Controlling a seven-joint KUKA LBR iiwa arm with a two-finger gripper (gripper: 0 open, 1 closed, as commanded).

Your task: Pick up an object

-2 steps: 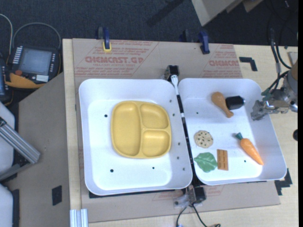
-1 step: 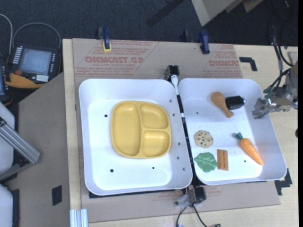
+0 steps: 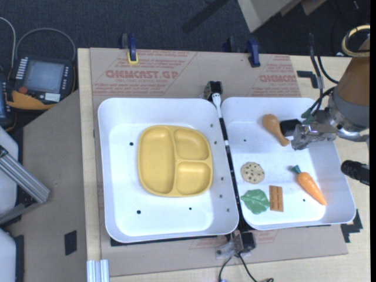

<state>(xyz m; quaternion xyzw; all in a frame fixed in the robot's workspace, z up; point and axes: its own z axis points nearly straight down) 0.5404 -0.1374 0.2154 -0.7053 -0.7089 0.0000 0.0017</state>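
Green leaf (image 3: 255, 200): lies flat near the front edge of the right bin (image 3: 329, 213), toward its front-left corner.
Brown wafer (image 3: 275, 198): just beside the leaf, on its right, lengthwise front to back.
Carrot (image 3: 309, 186): toward the front-right corner of the right bin, green top pointing toward the bin's centre, apart from the wafer.
Cookie (image 3: 252, 172): round, with dark chips, near the left wall of the right bin, just behind the leaf.
Yellow plate (image 3: 174, 160): three compartments, centred in the left bin (image 3: 117, 175), nothing in it.
Claw (image 3: 301, 135): low over the rear half of the right bin, near its right wall; opening cannot be made out, and no object is seen in its hold.
Drumstick (image 3: 274, 126): rear centre of the right bin, just left of the claw, lying on the bin floor.
Tabletop (image 3: 176, 69): brown board under both bins, clamped at its rear edge.
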